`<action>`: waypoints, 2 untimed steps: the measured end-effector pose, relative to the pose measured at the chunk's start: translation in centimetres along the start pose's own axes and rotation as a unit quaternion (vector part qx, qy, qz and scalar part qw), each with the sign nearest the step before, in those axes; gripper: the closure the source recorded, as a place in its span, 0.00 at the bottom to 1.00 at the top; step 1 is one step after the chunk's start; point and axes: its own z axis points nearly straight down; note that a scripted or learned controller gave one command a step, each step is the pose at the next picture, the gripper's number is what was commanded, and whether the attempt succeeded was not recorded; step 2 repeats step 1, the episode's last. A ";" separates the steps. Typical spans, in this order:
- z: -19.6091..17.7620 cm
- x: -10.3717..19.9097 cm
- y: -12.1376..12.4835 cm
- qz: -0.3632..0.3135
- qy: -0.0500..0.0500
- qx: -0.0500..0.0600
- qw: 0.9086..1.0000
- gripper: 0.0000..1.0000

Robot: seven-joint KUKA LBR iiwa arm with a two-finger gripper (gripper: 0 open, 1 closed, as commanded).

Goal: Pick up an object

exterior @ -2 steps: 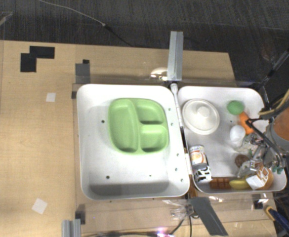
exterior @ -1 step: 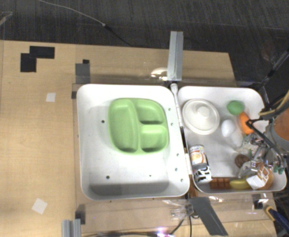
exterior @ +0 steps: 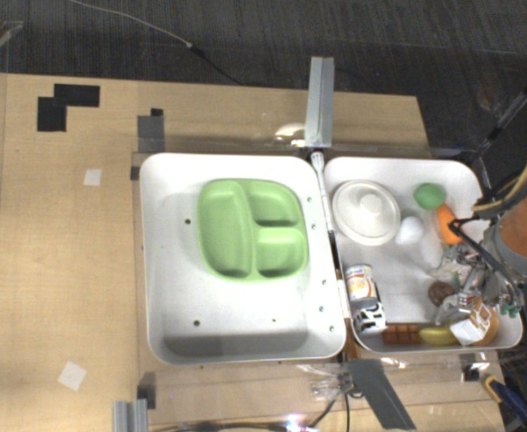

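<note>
- My pincer [exterior: 468,288] hangs low in the right-hand bin [exterior: 398,167], near the lower right of the frame, with my grey wrist and its orange band [exterior: 526,232] coming in from the right edge.
- The tip is a tangle of metal and cable against clutter, so I cannot tell how it stands, nor whether anything sits in it.
- Just beside the tip lie a small brown round object [exterior: 440,291], a yellow banana-like piece [exterior: 437,335] and a white-and-brown packet [exterior: 475,327] along the bin's lower wall.
- A brown bar [exterior: 400,334] lies left of the yellow piece, near a black-and-white item [exterior: 368,316].
- An orange-labelled can [exterior: 358,284] stands against the bin's left wall.
- A white bowl [exterior: 366,211] sits in the upper left of this bin; a green ball [exterior: 430,194] and an orange piece [exterior: 445,221] sit to its right.
- The left bin [exterior: 168,268] holds a green divided tray [exterior: 250,228], in its upper middle.
</note>
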 end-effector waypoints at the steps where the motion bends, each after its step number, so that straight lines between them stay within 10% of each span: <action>1: 0.0 0.1 0.4 -0.010 -0.001 0.001 1.000 0.00; 2: 0.0 0.1 0.4 -0.010 -0.001 0.001 1.000 0.00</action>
